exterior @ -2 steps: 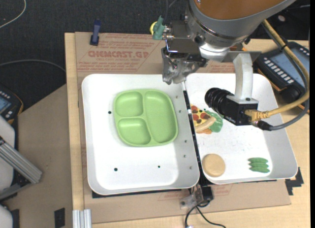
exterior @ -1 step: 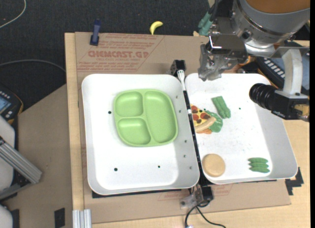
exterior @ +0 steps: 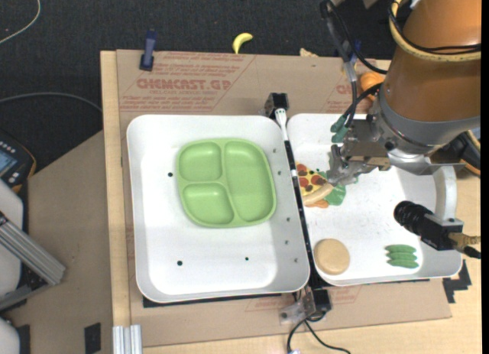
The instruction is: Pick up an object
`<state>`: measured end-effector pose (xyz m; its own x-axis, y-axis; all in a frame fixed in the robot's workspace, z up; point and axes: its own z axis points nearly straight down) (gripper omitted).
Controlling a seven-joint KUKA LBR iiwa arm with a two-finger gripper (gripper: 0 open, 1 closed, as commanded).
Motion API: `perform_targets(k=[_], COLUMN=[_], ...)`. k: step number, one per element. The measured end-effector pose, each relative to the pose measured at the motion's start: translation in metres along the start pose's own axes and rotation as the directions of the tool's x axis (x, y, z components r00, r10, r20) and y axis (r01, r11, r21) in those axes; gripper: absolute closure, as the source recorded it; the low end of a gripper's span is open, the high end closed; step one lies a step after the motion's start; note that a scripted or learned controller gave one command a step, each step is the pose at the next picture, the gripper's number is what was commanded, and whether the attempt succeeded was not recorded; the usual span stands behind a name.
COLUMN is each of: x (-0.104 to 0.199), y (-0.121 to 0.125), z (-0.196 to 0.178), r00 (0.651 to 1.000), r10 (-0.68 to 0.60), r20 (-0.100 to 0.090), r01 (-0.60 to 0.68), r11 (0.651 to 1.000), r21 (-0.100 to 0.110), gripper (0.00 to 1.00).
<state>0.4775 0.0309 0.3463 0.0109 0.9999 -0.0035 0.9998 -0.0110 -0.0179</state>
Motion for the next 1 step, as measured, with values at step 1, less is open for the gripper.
perform_targets(k=[1], x=[0.0499], y=[0.0007], z=[-0.0522], r00=[1.000], r10=[-0.016], r20=[-0.005], r01=[0.016], r11=[1.000], r21=[-0.024], gripper=[1.00])
